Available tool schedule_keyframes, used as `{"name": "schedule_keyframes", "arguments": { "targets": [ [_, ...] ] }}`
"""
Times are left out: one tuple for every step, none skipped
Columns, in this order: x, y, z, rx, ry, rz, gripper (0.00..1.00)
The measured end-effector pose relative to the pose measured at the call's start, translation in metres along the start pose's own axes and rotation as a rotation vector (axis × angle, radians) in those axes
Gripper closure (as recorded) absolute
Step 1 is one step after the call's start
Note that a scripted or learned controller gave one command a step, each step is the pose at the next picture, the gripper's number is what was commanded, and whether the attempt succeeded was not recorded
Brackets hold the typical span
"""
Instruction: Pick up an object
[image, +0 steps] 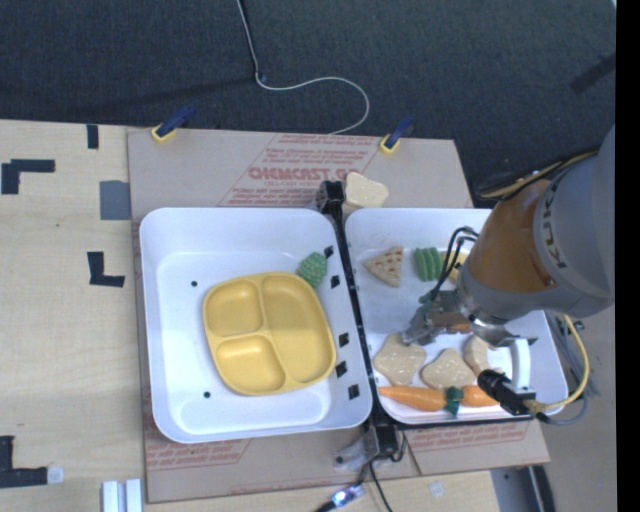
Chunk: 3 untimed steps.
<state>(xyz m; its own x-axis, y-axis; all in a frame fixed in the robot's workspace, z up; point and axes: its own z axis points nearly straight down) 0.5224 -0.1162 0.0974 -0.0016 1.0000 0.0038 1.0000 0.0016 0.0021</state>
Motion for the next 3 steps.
{"name": "schedule_keyframes", "arguments": {
  "targets": [
    [-0.004,-0.004,-0.061,-0.001,-0.005,0.001,1.0],
    [-0.014,-0.001,-0.113,-0.001,-0.005,0.001,1.0],
    [-0.014,-0.001,-0.128,0.002,-0.004,0.0,1.0]
  ]
}}
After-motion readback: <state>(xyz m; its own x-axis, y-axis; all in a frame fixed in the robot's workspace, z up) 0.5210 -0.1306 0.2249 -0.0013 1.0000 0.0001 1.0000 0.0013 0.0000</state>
